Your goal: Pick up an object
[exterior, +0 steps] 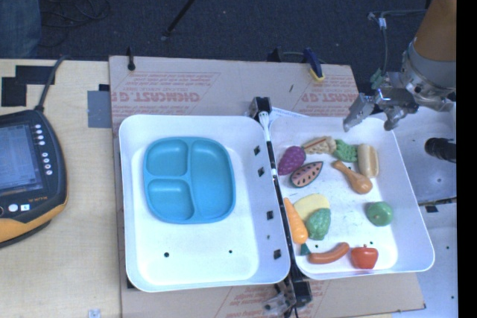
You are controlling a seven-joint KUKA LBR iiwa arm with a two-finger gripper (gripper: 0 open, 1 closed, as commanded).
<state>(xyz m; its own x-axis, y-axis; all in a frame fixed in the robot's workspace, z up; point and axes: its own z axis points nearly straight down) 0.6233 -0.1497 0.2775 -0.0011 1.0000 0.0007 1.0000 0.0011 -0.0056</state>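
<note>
Hovered open-fingered gripper (378, 114) above the right bin's (414, 197) far corner, gripping nothing. Going left to right: lay blue divided plate (189, 179) in the left bin (134, 190); sat purple eggplant (291, 159), carrot (294, 220), drumstick (352, 177), green pepper (378, 214) in the right. Judged barely begun: no descent, no grasp, no lift yet.

The arm (440, 26) runs off the right edge; the teach pendant (26, 175) is cut at the left
</note>
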